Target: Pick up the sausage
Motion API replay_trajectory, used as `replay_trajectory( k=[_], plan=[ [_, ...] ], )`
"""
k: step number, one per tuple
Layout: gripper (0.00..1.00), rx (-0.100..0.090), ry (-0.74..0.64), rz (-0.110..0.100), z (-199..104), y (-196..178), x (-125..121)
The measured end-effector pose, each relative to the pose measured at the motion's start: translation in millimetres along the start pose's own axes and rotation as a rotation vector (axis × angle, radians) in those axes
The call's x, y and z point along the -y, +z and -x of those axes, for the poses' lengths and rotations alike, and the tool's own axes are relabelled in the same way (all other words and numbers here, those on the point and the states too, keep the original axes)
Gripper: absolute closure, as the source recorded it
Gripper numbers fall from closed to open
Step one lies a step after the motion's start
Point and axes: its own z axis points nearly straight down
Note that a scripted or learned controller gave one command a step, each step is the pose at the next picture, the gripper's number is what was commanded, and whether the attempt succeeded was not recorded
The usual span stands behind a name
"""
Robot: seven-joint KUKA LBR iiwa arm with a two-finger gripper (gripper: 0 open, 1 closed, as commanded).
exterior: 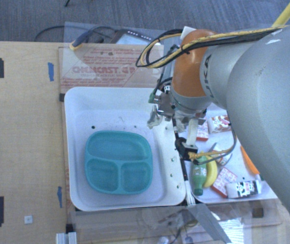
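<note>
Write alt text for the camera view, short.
A grey arm with an orange band reaches in over the seam between two white bins. The left bin holds a teal divided plate; the right bin shows a banana, green bottle and small cartons.

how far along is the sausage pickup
Nothing looks done yet. The arm's wrist, with its orange band, is over the divide between the two bins, above the right bin, where a banana, a green bottle and small cartons lie. I cannot make out a sausage or anything held. The left bin holds a teal tray. Grasping and lifting remain.
</note>
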Motion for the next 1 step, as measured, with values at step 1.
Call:
replay_trajectory(
  k=[1],
  plan=[
    [1.00, 0.013, 0.060, 0.010, -8.0, 10.4, -9.9]
  ],
)
